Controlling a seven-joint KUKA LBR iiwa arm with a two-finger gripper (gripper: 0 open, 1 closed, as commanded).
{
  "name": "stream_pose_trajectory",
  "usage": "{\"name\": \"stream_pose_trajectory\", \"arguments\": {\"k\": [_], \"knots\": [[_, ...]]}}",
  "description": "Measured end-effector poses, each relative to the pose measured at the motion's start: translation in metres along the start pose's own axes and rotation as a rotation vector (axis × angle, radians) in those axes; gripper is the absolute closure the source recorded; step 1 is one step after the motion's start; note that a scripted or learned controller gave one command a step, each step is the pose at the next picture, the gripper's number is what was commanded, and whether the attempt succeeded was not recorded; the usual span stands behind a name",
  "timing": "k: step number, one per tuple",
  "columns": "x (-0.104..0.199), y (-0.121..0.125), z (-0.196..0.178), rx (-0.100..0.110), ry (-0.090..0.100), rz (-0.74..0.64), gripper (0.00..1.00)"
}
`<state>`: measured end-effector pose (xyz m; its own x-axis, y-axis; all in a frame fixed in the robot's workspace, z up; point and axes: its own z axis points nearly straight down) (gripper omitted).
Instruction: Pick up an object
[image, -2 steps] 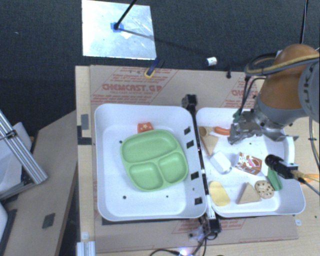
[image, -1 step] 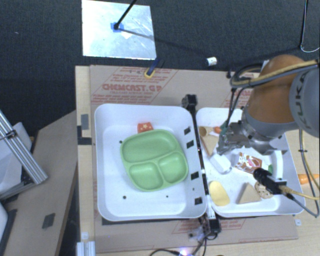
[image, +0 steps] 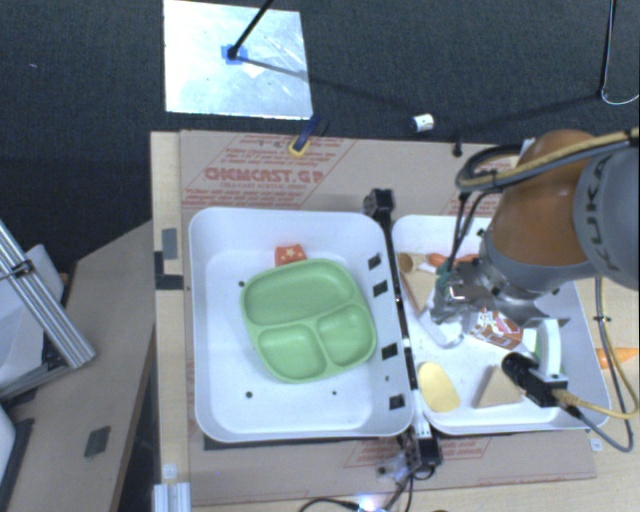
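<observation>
The gripper hangs low in the right bin, among a pale slab, a printed packet and a yellow disc — open, closed or holding anything, I cannot tell. Under both bins a brown sheet reads "CHEMCAST GP" in red — the left bin bears a green tray.

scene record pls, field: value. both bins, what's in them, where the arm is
left bin: green divided plate; small orange-red item at the plate's far edge
right bin: yellow oval piece and tan wedge at the near side; pale flat piece at the left wall; printed packet partly under the arm
arm: over the right bin
gripper: low in the right bin, beside the pale flat piece
grasp: cannot tell
</observation>
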<state>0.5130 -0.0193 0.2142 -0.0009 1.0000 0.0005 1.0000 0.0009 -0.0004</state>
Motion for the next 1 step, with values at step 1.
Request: {"name": "stream_pose_trajectory", "arguments": {"k": [1], "knots": [[0.0047,0.0082,-0.017,-0.003,0.0,-0.004,1.0]]}}
